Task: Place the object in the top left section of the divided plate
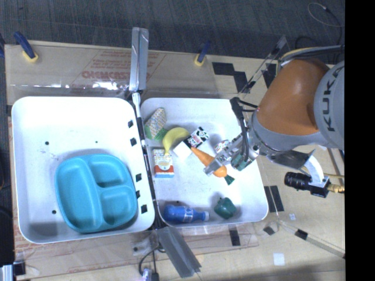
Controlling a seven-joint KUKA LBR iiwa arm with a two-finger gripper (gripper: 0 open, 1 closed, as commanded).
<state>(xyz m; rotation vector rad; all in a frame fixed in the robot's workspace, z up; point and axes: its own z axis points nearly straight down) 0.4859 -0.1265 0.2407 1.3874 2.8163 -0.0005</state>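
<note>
You can read white letters "KU" on the grey arm [334,107] at right. Faded red printing runs across the cardboard sheet [105,66] behind the bins, too blurred for you to make out.

The blue divided plate [94,192] lies flat in the left bin, toward its near side. The orange carrot [206,158] lies tilted in the right bin, at the gripper's tip.

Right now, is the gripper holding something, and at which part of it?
It cannot be told for sure. The gripper sits right over the carrot, near its lower end, but a real grip is not visible.
</note>
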